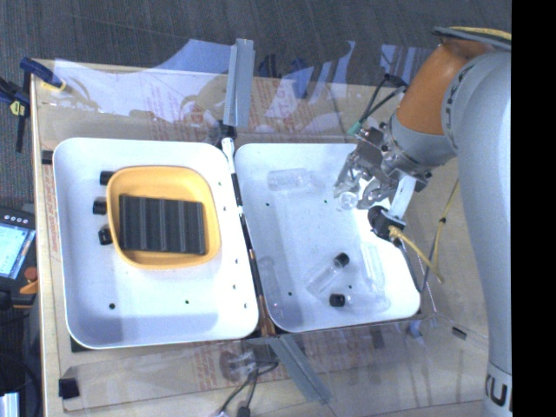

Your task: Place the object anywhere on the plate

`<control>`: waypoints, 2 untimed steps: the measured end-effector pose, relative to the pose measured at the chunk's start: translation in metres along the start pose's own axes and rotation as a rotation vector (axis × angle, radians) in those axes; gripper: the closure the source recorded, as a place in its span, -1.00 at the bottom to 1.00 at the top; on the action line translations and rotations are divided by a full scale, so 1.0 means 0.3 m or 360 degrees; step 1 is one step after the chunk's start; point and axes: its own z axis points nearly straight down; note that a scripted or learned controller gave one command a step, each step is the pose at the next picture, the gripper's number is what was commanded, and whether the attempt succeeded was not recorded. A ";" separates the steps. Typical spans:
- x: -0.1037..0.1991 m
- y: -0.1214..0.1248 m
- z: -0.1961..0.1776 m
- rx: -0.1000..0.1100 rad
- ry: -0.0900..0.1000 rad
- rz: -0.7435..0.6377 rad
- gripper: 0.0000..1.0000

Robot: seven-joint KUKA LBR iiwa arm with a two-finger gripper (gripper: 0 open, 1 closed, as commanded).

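You see two bins of smooth white plastic with a soft sheen; the left bin [78,311] carries a plate [165,217] of glossy yellow-orange plastic, its middle a dark, matt ribbed panel; right of the plate, the right bin [295,315] holds clear plastic vials [328,276], glassy and see-through, with black matt caps; above them the gripper [365,191] looks like bare grey metal, dull; the arm [486,172] behind it has smooth grey casing and a glossy orange band; the bench [130,111] around the bins looks like pale wood under shiny clear film.
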 end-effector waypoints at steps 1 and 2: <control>-0.027 -0.116 0.003 0.0004 0.0001 -0.0379 1.00; 0.050 -0.091 -0.057 -0.0003 0.0000 -0.0819 1.00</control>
